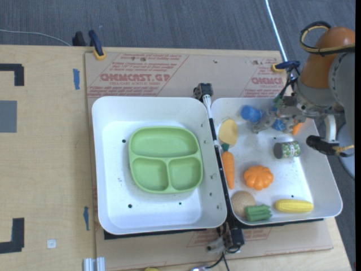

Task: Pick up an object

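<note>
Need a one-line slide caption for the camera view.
Gripper low over the right bin near the blue toy; green tray in the left bin.

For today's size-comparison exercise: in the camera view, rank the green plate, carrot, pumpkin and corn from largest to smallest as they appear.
1. Green plate, by far the largest.
2. Carrot, long and thin.
3. Pumpkin and corn: too alike to rank. The pumpkin is rounder, the corn longer and slimmer.
</note>
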Tool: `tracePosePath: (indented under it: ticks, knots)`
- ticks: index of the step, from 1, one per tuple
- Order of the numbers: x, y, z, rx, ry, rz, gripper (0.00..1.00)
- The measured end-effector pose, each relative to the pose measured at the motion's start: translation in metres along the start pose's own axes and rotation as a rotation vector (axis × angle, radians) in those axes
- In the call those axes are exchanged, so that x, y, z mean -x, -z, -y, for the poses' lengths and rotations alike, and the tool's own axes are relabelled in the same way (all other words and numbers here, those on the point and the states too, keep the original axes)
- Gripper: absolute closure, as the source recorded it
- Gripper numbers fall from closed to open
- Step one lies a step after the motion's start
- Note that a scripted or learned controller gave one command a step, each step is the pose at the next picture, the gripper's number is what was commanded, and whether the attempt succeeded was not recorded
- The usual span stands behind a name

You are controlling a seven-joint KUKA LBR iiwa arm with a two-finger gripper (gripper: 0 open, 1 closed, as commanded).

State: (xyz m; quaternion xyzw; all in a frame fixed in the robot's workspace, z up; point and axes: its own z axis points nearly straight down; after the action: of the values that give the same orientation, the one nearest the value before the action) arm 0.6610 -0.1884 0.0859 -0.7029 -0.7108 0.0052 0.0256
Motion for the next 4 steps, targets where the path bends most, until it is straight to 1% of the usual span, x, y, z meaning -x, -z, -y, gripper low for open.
tracePosePath:
  ticks: [3, 4]
  knots:
    - [0.002, 0.0, 0.0, 0.0, 0.001, -0.002, 0.0]
    - [0.025, 0.024, 0.051, 0.039, -0.007, 0.015, 0.0]
